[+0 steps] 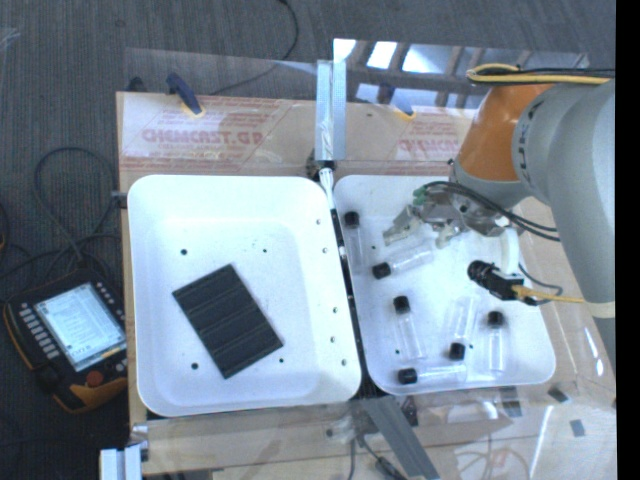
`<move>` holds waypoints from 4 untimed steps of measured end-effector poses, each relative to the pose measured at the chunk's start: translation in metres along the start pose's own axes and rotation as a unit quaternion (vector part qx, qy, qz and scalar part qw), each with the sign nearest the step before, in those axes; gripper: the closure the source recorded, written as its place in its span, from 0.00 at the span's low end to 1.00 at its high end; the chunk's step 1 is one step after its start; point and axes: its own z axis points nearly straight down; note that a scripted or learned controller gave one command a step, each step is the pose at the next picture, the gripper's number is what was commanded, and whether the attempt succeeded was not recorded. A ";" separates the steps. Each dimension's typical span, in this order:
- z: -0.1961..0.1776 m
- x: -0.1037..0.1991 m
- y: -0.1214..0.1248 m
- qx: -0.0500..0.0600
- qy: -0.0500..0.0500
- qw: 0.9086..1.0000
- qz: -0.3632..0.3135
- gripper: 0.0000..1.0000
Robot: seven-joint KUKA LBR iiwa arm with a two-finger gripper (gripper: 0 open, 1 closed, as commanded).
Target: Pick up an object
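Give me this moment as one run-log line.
gripper: low in right bin, upper part | nearest: clear vial with black cap | grasp: not confirmed | left bin: black ribbed slab lying flat

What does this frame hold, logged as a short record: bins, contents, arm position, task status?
left bin: one black ribbed rectangular pad, lying flat and askew
right bin: several clear vials with black caps, scattered, most lying down
arm: reaches in from the right, over the right bin's upper part
gripper: low over the vials near the bin's top
task status: no object seen lifted
beside the bench: handheld control pendant on the floor, left
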 end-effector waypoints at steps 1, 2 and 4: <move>0.011 -0.004 -0.088 -0.006 -0.002 1.000 -0.014 0.00; -0.047 -0.035 -0.024 -0.001 0.000 0.998 -0.068 0.00; 0.010 -0.004 -0.123 -0.010 -0.004 0.991 -0.135 0.00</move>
